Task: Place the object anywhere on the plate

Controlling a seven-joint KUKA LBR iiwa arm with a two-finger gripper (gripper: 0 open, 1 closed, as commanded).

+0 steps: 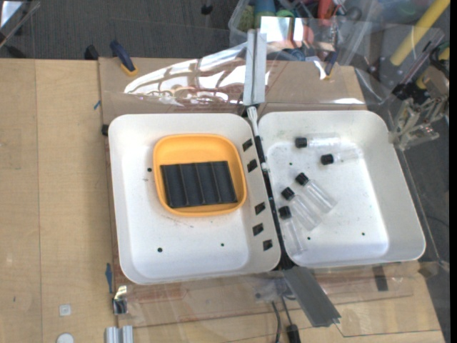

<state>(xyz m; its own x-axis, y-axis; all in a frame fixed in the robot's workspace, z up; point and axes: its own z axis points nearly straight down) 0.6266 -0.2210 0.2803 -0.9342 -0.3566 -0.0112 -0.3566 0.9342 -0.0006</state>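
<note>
Two shallow white bins lie side by side: the left bin (pixel 128 191) and the right bin (pixel 400 213); their inner rims meet down the middle. One orange plate (pixel 196 143), square with rounded corners, sits in the far half of the left bin. One black block (pixel 198 183) lies flat on that plate, filling most of its floor and apart from the bin's white floor. The block is a dark, matt rectangle, longer left to right; shallow grooves divide it into four parallel strips running near to far.

The right bin holds several clear tubes (pixel 314 200), hard to count against the white; five small black caps (pixel 301 179) show among them, scattered in its left half. Five small black tabs (pixel 258 229) line the left bin's right rim. One clear tub (pixel 307 6) of coloured oddments stands beyond the bins.
</note>
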